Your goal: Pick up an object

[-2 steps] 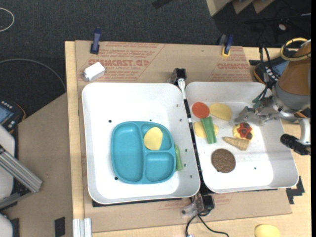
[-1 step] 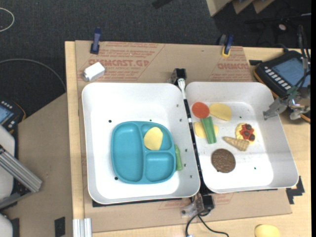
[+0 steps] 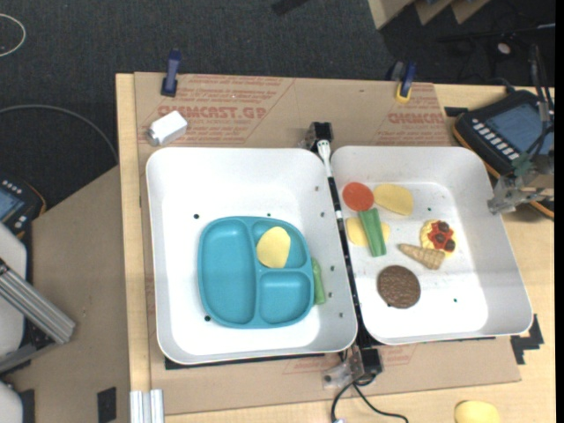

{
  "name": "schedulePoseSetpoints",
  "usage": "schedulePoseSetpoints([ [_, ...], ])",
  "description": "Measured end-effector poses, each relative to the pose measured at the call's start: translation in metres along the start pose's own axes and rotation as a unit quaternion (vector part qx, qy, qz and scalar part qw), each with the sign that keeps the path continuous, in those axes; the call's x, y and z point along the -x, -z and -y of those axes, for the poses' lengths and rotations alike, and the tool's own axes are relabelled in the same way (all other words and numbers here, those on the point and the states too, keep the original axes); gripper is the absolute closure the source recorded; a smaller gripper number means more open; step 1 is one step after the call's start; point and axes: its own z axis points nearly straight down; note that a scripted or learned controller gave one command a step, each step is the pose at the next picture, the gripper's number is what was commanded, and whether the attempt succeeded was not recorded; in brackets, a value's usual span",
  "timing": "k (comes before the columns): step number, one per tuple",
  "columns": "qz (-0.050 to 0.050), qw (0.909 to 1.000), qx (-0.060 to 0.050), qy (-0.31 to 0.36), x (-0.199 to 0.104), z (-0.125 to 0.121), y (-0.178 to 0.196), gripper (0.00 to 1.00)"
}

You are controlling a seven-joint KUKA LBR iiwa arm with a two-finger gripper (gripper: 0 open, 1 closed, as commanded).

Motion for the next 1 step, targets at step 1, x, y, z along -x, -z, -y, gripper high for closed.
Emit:
schedulePoseSetpoints([
  [1,-0.001,1.0,0.003,0.005,-0.089,-0.0197,0.0822,1.0],
])
